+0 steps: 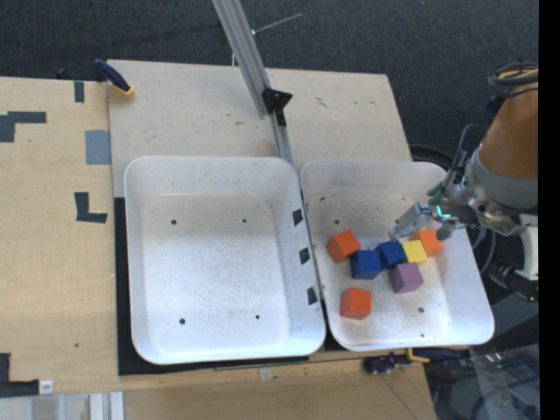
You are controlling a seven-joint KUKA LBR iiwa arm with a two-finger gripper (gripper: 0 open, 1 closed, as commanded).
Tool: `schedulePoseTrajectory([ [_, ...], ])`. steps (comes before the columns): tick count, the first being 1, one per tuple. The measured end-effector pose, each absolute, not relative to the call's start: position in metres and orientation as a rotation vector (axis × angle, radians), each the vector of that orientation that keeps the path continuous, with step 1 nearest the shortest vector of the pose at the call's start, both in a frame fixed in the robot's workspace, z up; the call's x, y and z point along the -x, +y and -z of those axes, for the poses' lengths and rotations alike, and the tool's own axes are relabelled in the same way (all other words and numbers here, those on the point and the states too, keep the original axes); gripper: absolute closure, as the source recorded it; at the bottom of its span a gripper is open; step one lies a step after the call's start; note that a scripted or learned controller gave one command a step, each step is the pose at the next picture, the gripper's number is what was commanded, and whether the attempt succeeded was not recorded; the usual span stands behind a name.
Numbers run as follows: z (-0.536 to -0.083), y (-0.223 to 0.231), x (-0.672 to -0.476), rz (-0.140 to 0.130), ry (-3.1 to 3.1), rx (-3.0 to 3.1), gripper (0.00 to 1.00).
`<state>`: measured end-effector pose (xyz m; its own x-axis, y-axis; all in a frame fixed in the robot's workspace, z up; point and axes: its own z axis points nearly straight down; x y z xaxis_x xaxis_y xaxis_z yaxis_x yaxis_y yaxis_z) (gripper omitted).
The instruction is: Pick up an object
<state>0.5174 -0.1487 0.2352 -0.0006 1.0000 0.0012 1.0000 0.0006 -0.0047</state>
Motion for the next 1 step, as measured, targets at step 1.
schedulePoseTrajectory([
  [1,-0.2368,-0.1488,-0.5181,-0.001,-2.222,2.219,0.0],
])
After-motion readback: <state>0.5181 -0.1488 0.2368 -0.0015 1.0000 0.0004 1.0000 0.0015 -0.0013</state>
